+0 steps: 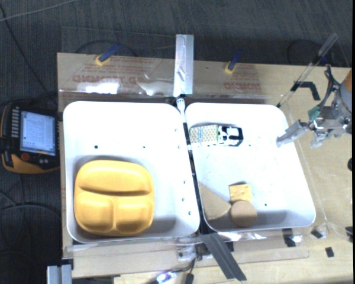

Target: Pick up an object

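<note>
A large yellow loaf-shaped object (113,194) lies in the left bin (124,117), towards its front. The right bin (266,158) holds a small green, white and black packet (215,135) near its back left corner. At its front lie a tan wooden block (239,191) and, touching it, a rounded brown piece (243,213). My gripper (317,128) hangs over the right rim of the right bin, well above and to the right of these objects. Nothing is seen in it.
A handheld pendant with a lit screen (32,136) lies on the floor to the left of the bench. A clear sheet (124,76) held by clips covers the back of the bench. A metal bracket (184,64) stands behind the gap between the bins.
</note>
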You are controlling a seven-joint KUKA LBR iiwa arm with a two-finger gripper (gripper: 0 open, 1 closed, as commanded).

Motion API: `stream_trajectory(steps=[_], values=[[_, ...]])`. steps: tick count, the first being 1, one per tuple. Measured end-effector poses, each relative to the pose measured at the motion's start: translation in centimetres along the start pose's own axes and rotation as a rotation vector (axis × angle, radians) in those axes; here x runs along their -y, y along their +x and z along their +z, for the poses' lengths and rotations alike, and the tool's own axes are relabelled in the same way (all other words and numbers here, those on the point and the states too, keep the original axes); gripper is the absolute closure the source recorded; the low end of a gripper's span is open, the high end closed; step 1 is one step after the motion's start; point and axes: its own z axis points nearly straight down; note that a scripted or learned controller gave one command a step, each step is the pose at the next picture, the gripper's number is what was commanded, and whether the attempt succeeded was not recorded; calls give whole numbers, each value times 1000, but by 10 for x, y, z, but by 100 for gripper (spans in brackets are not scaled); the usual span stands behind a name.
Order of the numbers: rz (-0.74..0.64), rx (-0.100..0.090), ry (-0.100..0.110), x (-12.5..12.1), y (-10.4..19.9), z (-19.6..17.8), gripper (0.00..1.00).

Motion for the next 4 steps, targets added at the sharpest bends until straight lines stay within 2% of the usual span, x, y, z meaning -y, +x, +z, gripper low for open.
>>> stream_trajectory(steps=[1,2,4], values=[[-3,0,1,-1,1,-9,100],[-353,6,-4,-116,-1,-135,100],[-356,15,-5,-118,1,-155,100]])
